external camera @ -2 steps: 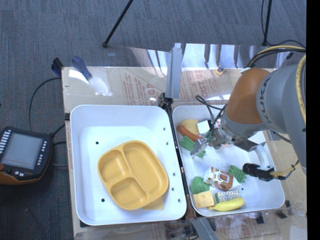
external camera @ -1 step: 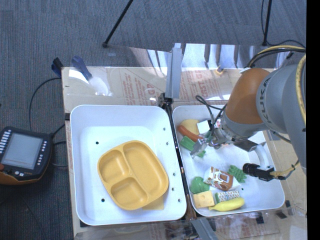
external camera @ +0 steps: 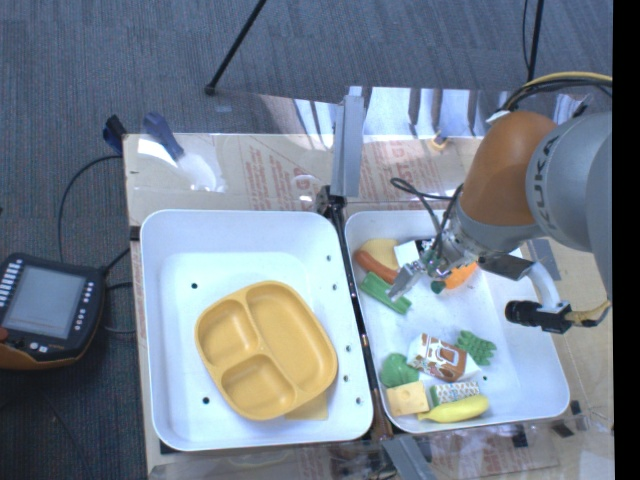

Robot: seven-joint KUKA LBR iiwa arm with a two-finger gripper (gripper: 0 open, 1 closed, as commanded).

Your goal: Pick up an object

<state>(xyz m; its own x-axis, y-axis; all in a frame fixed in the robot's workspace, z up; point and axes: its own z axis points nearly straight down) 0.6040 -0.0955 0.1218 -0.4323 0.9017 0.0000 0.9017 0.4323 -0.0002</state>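
One target: green block (external camera: pixel 384 293), just left of claw (external camera: pixel 418 271)
Long axis: slanting down-right
Claw state: cannot tell

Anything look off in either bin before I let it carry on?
Nothing stands out. The yellow tray lies flat in the left bin; the toy food sits loose inside the right bin, with the gripper over its far end.

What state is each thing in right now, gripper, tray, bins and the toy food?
gripper: low in the right bin, fingers apart, nothing between them
yellow divided tray: upright, lying flat in the left bin, compartments bare
right bin: holds the toy food
green piece: lying flat beside the gripper
orange piece: lying by the gripper, partly hidden
yellow banana: lying at the near wall
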